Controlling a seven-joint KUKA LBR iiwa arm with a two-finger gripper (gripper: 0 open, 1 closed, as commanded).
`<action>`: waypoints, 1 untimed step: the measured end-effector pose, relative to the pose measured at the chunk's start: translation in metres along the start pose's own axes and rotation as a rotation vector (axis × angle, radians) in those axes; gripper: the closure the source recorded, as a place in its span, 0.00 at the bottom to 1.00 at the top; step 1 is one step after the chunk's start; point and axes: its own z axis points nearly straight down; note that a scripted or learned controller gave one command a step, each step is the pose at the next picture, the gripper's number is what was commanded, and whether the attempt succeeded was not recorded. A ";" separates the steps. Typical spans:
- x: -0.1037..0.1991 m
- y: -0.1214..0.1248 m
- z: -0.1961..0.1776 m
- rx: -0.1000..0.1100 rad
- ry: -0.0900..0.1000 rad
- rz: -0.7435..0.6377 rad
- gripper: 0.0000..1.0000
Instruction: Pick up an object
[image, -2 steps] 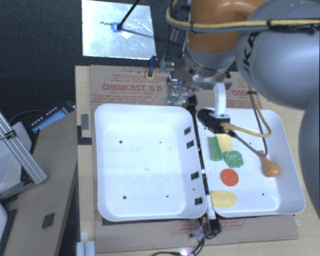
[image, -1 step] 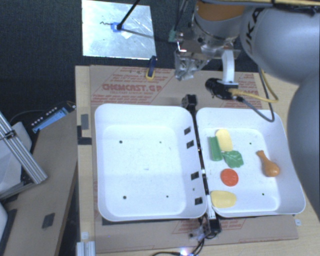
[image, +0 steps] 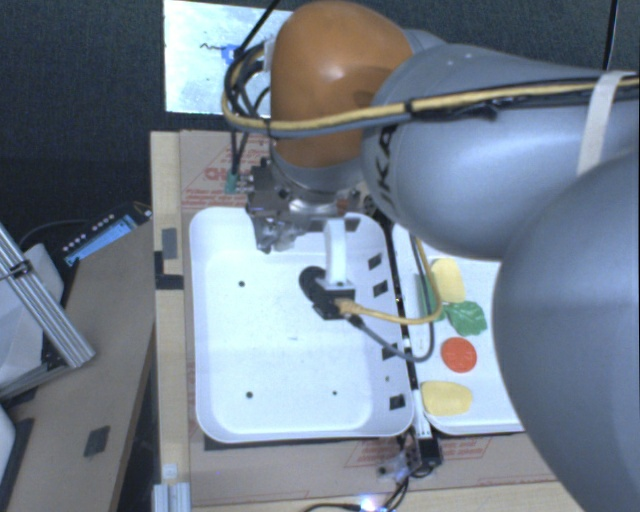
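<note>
Gripper's over the left bin, all the stuff to grab is in the right one

The gripper (image: 272, 238) hangs low over the far end of the left bin (image: 260, 360), and honestly I can't tell from this angle whether it's spread or closed up. The pickable bits all sit in the right bin (image: 487, 388), well apart from the gripper: a pale yellow piece (image: 446, 279) at the far end, a green leafy-looking piece (image: 466, 318) just nearer than it, then an orange-red disc (image: 458, 353), and another yellow piece (image: 447, 398) at the near end. The big grey arm (image: 520, 180) comes in from the right and covers the rest of that bin.
</note>
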 end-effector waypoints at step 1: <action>-0.005 0.091 -0.066 -0.022 0.000 0.012 1.00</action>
